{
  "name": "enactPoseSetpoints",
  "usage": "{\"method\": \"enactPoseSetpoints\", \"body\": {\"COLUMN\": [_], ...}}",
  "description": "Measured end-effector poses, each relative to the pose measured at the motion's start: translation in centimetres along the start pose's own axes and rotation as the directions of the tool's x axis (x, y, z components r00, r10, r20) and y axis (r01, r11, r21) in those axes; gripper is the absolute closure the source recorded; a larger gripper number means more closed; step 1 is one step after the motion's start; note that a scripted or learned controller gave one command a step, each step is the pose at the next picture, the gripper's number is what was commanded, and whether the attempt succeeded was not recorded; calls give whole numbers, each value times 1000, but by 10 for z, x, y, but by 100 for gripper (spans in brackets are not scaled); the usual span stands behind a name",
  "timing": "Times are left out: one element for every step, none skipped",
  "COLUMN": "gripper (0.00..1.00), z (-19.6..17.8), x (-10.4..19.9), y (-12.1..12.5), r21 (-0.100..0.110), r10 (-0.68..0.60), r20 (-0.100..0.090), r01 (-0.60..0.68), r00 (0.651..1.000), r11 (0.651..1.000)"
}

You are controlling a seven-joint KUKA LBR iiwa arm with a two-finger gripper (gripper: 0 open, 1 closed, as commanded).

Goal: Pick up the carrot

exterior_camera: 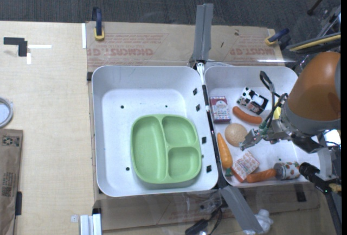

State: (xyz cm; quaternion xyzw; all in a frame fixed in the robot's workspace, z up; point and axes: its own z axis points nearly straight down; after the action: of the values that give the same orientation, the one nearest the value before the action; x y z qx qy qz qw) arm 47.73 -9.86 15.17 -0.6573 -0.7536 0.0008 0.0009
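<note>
A: Camera view: where's the carrot (224, 151)?
B: Against the right bin's (246, 70) left wall, beside the round bun (236, 134).
A: And the gripper (250, 139)?
B: Hovering near the bun, fingers apart, empty. Approach step, I'd judge; next, shift left and descend.

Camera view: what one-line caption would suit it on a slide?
Robot gripper hovers in the right bin near the carrot; a green divided plate sits in the left bin.

The bench (43, 120) carried two white bins: the left bin (103, 120) mid-bench, the right bin (238, 72) touching it toward the right edge.
</note>
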Motion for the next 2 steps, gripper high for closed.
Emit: {"method": "enactPoseSetpoints", "body": {"gripper": [0, 0], "z": [59, 60], "x": [0, -15], "y": [3, -2], "r21": [-3, -1], "r10": [-155, 111], "r20": [4, 0], "r01": [155, -111], "r00": [988, 994], "r11": [988, 994]}}
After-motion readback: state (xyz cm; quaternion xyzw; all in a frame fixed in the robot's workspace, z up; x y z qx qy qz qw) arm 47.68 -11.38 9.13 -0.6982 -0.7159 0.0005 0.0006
